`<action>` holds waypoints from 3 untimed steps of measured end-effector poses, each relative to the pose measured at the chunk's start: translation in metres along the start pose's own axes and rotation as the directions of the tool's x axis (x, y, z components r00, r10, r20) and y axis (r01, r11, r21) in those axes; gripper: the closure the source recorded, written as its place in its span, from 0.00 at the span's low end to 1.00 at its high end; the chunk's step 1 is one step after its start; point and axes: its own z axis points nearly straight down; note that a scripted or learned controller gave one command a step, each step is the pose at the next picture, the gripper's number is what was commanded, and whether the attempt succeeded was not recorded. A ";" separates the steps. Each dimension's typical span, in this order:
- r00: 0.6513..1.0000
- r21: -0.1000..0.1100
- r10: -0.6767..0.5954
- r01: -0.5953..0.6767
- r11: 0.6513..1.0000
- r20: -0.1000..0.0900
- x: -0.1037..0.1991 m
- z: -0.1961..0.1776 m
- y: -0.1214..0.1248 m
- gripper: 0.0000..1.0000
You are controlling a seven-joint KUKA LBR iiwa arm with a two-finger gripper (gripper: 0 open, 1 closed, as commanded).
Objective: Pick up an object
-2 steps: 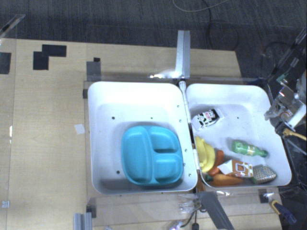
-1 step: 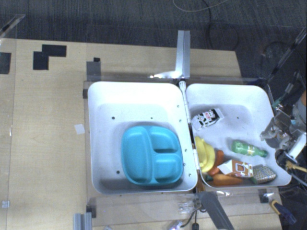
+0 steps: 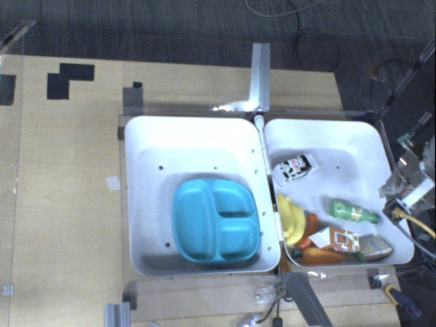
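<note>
Lying in the right bin (image 3: 354, 138), a green bottle (image 3: 353, 212); labels unreadable, hand's (image 3: 403, 195) state unclear.

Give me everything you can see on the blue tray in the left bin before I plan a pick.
The blue tray is a rounded-rectangle dish, light blue, smooth and plastic-looking, with three compartments: one long one on its left side, two smaller ones stacked on its right. It lies flat, open side up, on the floor of the left bin, toward the near right corner, close to the wall shared with the right bin. Nothing rests in it.
</note>
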 end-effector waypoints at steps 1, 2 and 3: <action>0.985 0.001 0.173 -0.173 0.985 0.001 -0.007 0.004 0.005 1.00; 0.943 0.002 0.332 -0.332 0.943 0.000 -0.007 0.004 0.005 1.00; 0.934 0.002 0.356 -0.356 0.934 0.001 0.000 0.004 0.009 1.00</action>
